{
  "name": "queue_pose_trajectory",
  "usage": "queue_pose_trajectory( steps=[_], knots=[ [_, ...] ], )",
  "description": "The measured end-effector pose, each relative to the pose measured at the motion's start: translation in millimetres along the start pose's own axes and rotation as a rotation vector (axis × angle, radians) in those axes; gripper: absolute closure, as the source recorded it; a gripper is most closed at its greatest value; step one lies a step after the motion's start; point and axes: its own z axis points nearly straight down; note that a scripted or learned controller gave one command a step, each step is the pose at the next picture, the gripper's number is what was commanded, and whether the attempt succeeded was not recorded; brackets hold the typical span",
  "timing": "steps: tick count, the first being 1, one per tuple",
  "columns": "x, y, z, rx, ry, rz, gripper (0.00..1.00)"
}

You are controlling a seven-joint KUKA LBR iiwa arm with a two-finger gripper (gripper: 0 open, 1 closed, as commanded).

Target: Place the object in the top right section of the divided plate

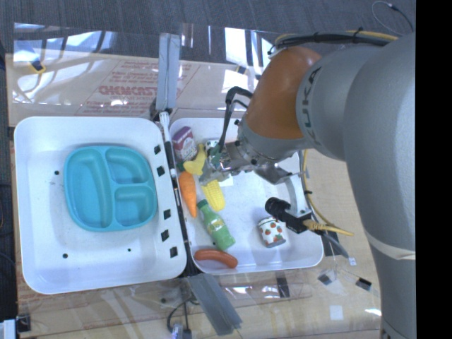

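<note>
Toys are crowded along the left wall of the right bin (311, 260): a carrot (188, 193), a yellow corn cob (214, 196), a green bottle (216, 228), a sausage (216, 258) near the front edge, a small can (185, 144) toward the back, and a yellow piece (195, 162) beside the hand (215, 167). Which of these is the task's object cannot be told. The hand is seen low over the corn and the yellow piece, just beside the carrot; whether anything is gripped cannot be told, since the fingers are hidden among the toys. A white cup with red spots (272, 232) stands apart toward the right of that bin, with open floor around it. The divided plate (109, 188), teal, lies flat in the left bin (35, 260), well apart from every wall, with bare white floor on all sides. Its sections are seen to hold nothing. The two bins touch along a black-clipped seam. Much of the right bin's back half is covered by the grey arm (353, 104) and its orange band. A wooden worktop (92, 309) shows beyond the bins.
</note>
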Motion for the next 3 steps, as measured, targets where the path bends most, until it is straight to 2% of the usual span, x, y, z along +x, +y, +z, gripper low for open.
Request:
queue_pose_trajectory(
  steps=[1,2,3],
  knots=[
    [75.2,7.9,-12.3,0.000,-0.001,0.065,1.00],
    [144.4,-25.0,-41.9,0.001,0.000,0.143,1.00],
    [143.9,-25.0,-41.9,0.002,0.000,0.144,0.00]
  ],
)
